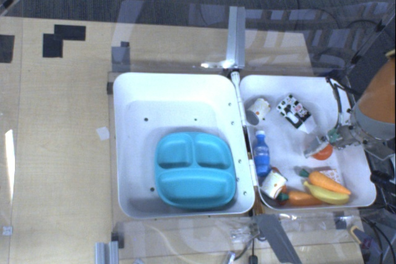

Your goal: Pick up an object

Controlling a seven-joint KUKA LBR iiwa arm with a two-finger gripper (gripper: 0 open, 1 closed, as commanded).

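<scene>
Nearest the lens, at the right bin's [291,85] six o'clock edge, lie a yellow banana [328,195], a carrot [328,182] and a small white cup [273,183]. A blue bottle [262,155] lies at nine o'clock, another cup [258,109] at eleven, a black-and-white toy [293,111] near twelve. At three o'clock, the gripper [335,135] hangs beside an orange-red piece [322,153]. The left bin [173,88] holds a blue divided tray [195,169].

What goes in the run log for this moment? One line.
phase: reaching | gripper: low in right bin, beside orange-red piece | grasp: unconfirmed | blue tray: left bin
</scene>
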